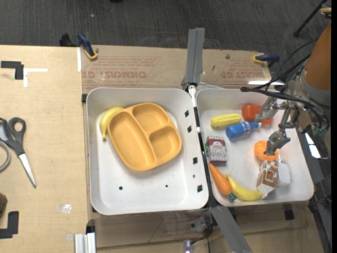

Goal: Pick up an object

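The gripper is hovering over the right bin. Finger spacing is not discernible. Its fingertips are overlapping an orange toy; contact cannot be confirmed.

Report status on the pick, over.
End effector low in right bin, over orange piece; grip state unclear. Nothing seen held. Brown-and-white packet and blue bottle crowd close by.

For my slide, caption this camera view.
Gripper hovers over toys in right bin; yellow divided plate in left bin.
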Robot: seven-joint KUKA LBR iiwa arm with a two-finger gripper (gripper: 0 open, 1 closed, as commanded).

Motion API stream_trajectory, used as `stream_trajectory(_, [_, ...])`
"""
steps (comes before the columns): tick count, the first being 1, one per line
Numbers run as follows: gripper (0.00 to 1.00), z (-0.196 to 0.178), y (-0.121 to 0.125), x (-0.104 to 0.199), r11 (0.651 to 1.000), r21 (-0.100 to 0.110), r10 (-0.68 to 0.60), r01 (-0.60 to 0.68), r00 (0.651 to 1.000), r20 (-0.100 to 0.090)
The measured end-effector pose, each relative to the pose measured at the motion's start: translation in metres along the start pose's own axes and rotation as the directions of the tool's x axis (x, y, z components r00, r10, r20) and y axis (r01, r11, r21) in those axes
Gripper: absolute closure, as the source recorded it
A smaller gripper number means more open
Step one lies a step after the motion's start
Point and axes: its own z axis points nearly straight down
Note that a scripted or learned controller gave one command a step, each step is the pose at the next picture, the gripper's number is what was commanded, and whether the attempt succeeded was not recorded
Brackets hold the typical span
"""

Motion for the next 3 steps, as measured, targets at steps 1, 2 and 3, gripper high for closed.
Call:
stream_trajectory(1, [0.00,0.122,-0.044,-0.045,1.000,0.000,0.014,-0.014,1.000,0.000])
stream_trajectory(2, [0.00,0.180,-0.074,-0.014,0.967,0.000,0.253,-0.253,0.967,0.001])
stream_trajectory(3, [1.00,0.171,-0.072,-0.015,0.969,0.001,0.249,-0.249,0.969,0.005])
